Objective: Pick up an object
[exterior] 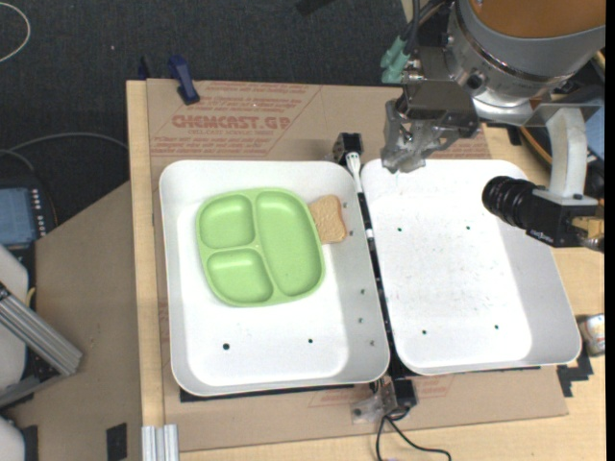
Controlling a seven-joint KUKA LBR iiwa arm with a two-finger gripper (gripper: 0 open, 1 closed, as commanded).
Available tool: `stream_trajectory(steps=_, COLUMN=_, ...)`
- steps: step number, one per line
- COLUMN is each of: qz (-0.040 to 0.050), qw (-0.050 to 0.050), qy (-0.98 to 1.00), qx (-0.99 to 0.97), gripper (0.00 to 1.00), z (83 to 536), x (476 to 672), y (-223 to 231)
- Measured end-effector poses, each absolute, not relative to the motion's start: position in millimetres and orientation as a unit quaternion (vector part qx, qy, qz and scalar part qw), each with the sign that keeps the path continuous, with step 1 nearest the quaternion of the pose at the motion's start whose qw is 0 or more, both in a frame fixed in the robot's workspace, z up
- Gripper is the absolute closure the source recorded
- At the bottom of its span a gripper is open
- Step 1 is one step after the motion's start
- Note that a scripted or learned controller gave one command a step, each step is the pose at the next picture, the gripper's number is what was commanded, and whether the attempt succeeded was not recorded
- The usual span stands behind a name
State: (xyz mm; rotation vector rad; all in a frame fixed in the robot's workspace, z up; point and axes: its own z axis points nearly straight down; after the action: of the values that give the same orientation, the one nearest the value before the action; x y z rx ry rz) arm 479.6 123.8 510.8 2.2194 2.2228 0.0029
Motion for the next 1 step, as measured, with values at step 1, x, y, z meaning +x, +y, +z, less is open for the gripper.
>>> stream_trajectory(steps=1, qz=-0.0021, qw=-0.001, qy=0.708, qx=0.706, gripper=1.0, z=483.9, x=478.8, y=161.2)
